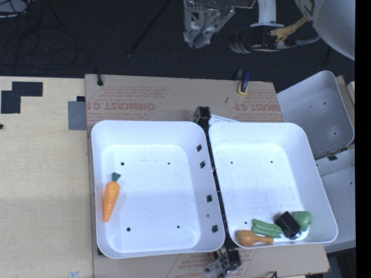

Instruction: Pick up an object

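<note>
Faintly, cardboard (145, 104) under bins printed "CHEMCAST GP" upside down, fingers' (200, 32) state unclear

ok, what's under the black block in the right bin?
The black block lies across green toy pieces, another green piece poking out behind. Whatever sits directly beneath is covered.

A carrot (111, 197) lies in the left bin (145, 133); several toys cluster in the right bin's (261, 133) near corner.
</note>
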You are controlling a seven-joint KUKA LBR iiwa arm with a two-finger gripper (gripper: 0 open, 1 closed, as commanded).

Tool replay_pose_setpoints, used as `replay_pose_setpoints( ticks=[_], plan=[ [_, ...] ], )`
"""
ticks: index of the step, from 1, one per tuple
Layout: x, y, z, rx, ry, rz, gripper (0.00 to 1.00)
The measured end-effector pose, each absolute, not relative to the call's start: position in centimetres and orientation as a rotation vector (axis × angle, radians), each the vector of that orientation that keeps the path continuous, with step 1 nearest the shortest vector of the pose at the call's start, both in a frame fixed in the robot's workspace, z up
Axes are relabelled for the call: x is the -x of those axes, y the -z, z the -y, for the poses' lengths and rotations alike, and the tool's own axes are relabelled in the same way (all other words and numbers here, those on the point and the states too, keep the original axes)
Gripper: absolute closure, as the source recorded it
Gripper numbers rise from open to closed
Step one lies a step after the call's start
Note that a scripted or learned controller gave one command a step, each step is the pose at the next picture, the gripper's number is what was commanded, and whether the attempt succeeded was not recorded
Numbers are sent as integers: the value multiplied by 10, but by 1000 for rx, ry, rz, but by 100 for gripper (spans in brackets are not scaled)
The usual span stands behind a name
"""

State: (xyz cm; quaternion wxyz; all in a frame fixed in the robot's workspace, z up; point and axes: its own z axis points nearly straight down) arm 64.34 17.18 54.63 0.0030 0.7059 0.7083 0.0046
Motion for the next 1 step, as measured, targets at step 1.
replay_pose_setpoints(
  ticks=[1],
  plan=[
    [-643,-410,-115,-2234,26,-2221,100]
  ],
)
